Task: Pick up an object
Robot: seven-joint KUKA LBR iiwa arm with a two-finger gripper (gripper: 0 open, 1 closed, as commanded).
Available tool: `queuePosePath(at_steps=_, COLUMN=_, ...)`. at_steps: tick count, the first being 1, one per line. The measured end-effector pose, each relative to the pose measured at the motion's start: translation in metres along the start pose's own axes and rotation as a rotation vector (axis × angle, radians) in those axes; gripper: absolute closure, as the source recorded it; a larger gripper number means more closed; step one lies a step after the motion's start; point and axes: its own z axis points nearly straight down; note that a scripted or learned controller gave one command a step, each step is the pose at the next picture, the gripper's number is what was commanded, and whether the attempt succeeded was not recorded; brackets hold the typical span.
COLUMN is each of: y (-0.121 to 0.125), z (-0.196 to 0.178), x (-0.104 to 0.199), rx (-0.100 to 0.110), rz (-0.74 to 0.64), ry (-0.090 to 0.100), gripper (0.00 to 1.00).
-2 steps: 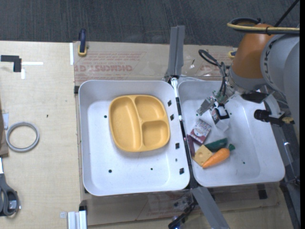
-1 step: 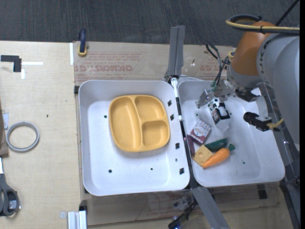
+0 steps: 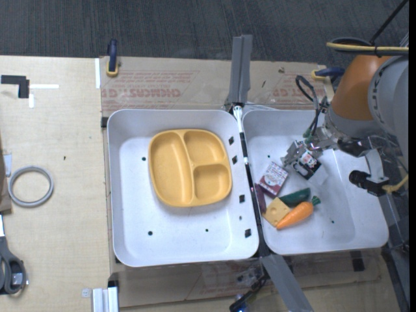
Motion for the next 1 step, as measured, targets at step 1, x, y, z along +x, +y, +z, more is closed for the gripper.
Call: queuePosePath(at_steps=1, y=-0.0446, z=0.0005, x=-0.0213, rx=0.001, rz=0.003, ry=0.002, gripper=0.00)
